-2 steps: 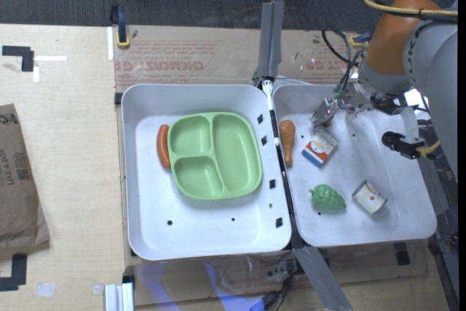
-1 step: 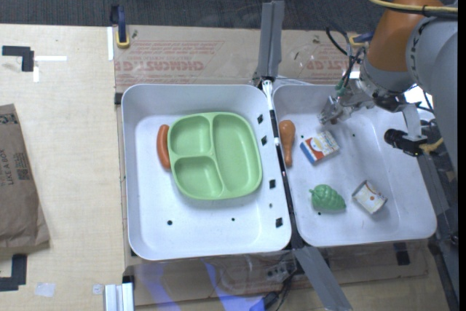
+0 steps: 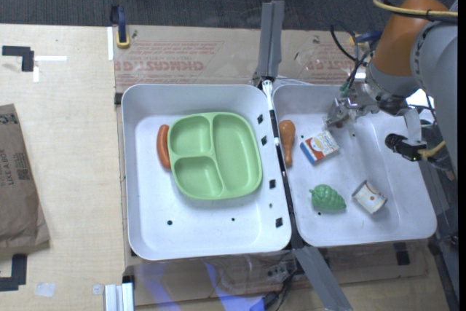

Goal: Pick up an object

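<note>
The gripper [image 3: 340, 111] hovers just above the small red-white-and-blue carton [image 3: 320, 148]; I cannot tell its state. Best descend squarely over that carton, clear of the orange drumstick-shaped toy [image 3: 287, 138] beside it.

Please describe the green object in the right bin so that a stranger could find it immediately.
Look at the right bin, the one the arm reaches over. Near its front edge lies a small bumpy green toy, left of a small white carton. It is the bin's one green thing.
</note>
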Tool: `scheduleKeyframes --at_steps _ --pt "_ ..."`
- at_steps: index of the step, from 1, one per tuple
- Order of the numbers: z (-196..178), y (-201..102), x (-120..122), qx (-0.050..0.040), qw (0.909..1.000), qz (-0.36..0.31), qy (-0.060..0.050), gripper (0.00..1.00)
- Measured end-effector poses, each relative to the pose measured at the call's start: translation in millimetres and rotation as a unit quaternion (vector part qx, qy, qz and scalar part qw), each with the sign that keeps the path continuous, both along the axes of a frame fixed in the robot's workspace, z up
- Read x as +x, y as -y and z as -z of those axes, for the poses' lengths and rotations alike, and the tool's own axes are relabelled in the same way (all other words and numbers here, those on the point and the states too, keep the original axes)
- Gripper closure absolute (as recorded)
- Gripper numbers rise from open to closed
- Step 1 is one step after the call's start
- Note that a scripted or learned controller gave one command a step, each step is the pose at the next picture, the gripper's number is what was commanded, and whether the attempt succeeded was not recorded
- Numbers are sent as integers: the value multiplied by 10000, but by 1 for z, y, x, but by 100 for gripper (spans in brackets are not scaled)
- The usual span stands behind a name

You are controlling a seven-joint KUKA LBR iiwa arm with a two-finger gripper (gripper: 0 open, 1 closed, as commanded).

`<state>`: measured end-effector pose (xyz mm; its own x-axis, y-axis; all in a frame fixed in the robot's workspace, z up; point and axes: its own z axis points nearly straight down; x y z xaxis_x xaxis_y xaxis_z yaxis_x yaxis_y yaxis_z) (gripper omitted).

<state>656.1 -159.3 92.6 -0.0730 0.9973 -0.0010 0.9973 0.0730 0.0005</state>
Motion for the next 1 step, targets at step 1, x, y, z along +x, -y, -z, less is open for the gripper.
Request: scheduleKeyframes --at_steps 1 --pt "-96 -49 -23 0 9991 -428 -2 100"
